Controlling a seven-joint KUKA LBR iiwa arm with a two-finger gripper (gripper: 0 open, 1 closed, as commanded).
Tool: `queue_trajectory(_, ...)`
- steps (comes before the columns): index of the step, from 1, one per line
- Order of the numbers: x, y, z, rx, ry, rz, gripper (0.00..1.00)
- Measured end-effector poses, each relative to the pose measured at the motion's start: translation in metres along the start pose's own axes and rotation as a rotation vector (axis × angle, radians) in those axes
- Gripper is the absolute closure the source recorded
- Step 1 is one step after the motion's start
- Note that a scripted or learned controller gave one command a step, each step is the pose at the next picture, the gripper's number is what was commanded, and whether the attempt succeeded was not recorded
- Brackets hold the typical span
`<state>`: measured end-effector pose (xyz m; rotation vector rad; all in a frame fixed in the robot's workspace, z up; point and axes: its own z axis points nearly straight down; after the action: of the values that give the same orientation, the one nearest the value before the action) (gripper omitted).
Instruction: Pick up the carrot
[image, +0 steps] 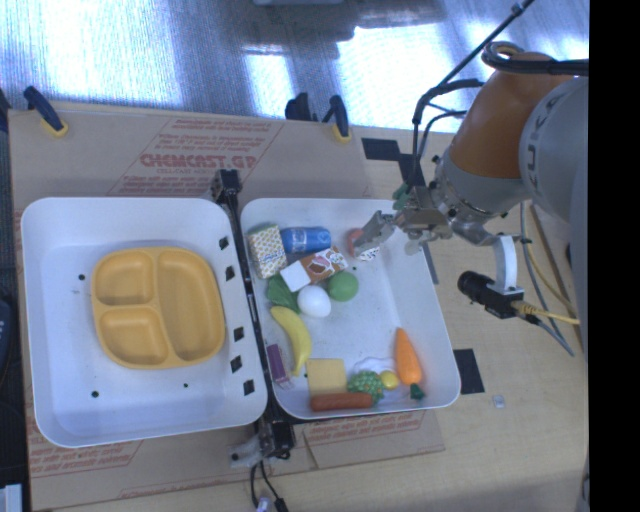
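Arm (545, 120): grey casing, broad orange band above wrist. Black cables loop over the upper link; yellow and grey cables run beside it. End effector (372, 236): small metallic silver-grey assembly, detail blurred. Black cylindrical fitting with white bracket below wrist.

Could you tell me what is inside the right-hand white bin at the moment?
The right bin holds toy food: the carrot near its right wall, a banana, a white egg, a blue can and others. The pile covers whatever lies beneath it.
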<state>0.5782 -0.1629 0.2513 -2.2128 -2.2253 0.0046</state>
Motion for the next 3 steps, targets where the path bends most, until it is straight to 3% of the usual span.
queue_trajectory(1, -0.048, -0.045, 0.131, 0.002, 0.001, 0.111, 0.00)
queue_trajectory(2, -0.039, -0.098, 0.158, -0.011, 0.004, 0.020, 0.00)
queue_trajectory(3, -0.041, -0.099, 0.149, -0.006, 0.000, 0.016, 1.00)
